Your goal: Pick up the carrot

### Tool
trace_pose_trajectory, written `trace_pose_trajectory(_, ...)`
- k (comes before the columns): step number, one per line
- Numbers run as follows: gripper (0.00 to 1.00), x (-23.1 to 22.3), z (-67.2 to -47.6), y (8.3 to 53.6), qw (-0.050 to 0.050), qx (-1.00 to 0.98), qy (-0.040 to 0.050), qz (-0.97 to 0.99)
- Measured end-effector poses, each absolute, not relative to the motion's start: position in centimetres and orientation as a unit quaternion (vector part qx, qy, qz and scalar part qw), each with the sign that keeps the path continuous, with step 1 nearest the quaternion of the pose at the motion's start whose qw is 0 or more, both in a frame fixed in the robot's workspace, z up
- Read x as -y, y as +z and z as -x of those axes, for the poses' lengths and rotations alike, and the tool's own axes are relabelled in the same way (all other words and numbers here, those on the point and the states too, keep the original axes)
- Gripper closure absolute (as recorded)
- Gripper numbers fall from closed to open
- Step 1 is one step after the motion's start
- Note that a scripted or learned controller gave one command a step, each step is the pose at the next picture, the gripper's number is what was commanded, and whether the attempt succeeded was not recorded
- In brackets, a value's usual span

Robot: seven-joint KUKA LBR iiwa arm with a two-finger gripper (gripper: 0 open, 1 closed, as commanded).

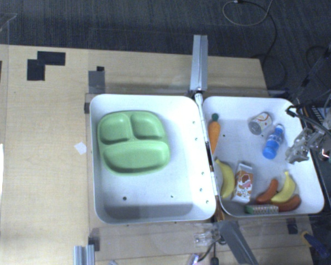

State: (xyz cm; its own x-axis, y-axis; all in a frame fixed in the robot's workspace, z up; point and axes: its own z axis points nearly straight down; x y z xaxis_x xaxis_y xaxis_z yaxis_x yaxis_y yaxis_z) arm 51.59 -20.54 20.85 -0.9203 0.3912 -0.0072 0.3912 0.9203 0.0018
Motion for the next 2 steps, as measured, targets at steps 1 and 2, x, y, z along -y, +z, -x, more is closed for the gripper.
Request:
trace_pose_trajectory(1,1.00,20.6,-49.4,22.7,0.006,-0.999,-0.0016,0.041)
trace_pose_trajectory(2,1.00,20.5,-50.5,22.7,0.006,-0.973,-0.0023,0.230)
